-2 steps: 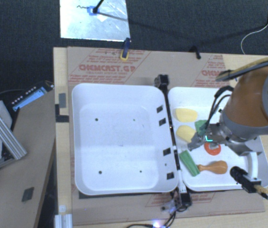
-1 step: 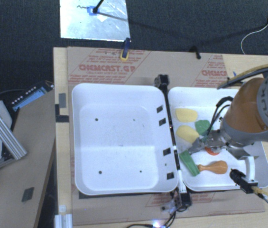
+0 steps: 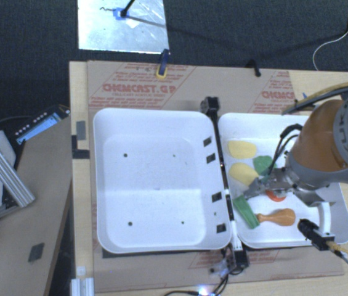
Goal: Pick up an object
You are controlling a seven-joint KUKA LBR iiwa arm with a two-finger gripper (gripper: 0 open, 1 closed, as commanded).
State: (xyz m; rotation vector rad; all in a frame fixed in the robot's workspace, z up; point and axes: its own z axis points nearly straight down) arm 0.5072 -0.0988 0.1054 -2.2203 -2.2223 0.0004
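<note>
Objects crowd the right bin's [image 3: 247, 121] left half, hard against the divider; left bin [image 3: 155, 184] wide open. Arm [image 3: 331, 143] overhangs right side. Gripper [image 3: 271, 187] above red piece [image 3: 276, 196], jaw state unclear. Green block [image 3: 245, 213], wooden pin [image 3: 276, 217], yellow pieces [image 3: 242, 148] nearby.

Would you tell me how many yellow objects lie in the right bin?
2: one yellow piece near the bin's far left, another just nearer the camera beside the green piece. The arm may hide more.

Probably a robotics lab: white bins [image 3: 155, 119] on a cardboard-covered bench [image 3: 143, 85], aluminium framing [image 3: 4, 174].
</note>
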